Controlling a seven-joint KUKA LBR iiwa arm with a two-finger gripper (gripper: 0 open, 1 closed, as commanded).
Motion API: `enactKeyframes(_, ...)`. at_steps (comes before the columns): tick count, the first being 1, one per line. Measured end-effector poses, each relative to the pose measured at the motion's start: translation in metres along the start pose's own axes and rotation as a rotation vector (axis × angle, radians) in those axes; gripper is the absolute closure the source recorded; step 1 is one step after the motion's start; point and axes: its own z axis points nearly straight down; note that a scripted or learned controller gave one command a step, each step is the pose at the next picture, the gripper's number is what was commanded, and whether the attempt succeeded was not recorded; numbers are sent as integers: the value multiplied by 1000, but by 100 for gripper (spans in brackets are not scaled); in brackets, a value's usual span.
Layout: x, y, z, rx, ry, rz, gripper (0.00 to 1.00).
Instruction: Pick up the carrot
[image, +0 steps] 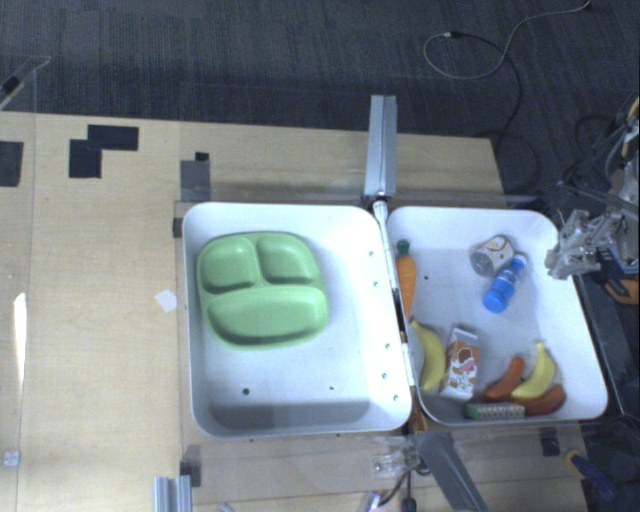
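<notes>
The carrot (406, 282) is orange with a green top and lies lengthwise against the left wall of the right bin (560, 300), in its upper left part. My gripper (577, 250) hovers over the bin's far right rim, well to the right of the carrot and apart from it. It looks small and grey against the clutter at the frame's edge. Nothing shows beneath it but the bin's rim.
The right bin also holds a tipped can (492, 254), a blue bottle (503, 285), a banana (430, 356), a juice box (461, 366), a second banana (540, 370) and red sausages (505, 378). A green divided plate (262, 290) sits in the left bin (300, 410).
</notes>
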Motion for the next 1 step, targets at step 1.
enactKeyframes(1,0,0,-12,0,-3,-374,100)
